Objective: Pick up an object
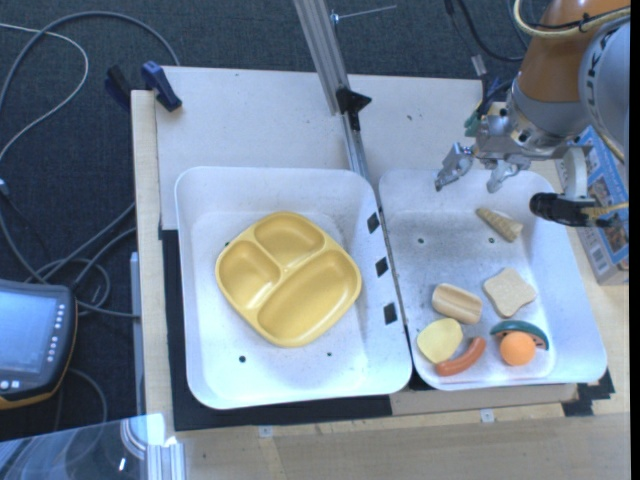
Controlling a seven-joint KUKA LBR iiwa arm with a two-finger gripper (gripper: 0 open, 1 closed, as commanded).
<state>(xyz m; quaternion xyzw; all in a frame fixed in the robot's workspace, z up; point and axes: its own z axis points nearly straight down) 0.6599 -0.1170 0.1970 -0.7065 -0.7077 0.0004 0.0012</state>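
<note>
My gripper (474,173) hangs over the far edge of the right bin (455,243), open, with nothing between its fingers. Below and to its right lies a tan cone-shaped piece (499,223). Toward the bin's near side sit a bread roll (457,302), a slice of toast (509,292), a pale yellow round piece (439,340), a red sausage (461,358) and an orange (516,349) with a dark green piece (524,329) curving behind it.
The left bin (200,228) holds a yellow divided plate (288,277). A metal pole (322,28) rises at a slant behind the bins. A black clip strip (380,266) runs between the bins. Cables and a tablet (30,338) lie left of the bench.
</note>
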